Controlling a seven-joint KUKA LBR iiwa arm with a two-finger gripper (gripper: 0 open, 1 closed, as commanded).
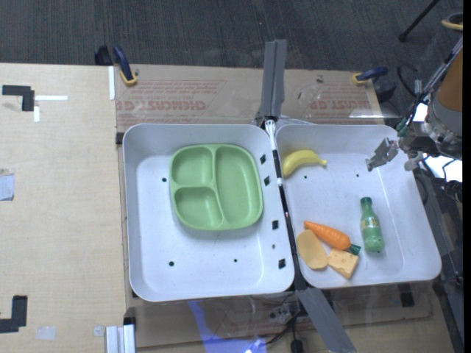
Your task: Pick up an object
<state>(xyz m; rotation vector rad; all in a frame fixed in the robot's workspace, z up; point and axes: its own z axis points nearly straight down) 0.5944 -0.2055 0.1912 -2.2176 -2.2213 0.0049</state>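
The right bin (412, 271) holds a yellow banana (302, 160) at its far left. An orange carrot (329, 234), a tan round slice (313, 250) and a yellow cheese wedge (344, 262) lie together near the front. A green bottle (370, 225) lies just right of the carrot. My gripper (395, 158) hangs over the bin's far right corner, above and right of the bottle. It is open with nothing between its fingers.
A green divided plate (216, 187) lies in the left bin (147, 271). A raised divider (276, 190) separates the two bins. Blue clamps (125, 68) hold a cardboard sheet behind the bins. Cables and a stand crowd the right edge.
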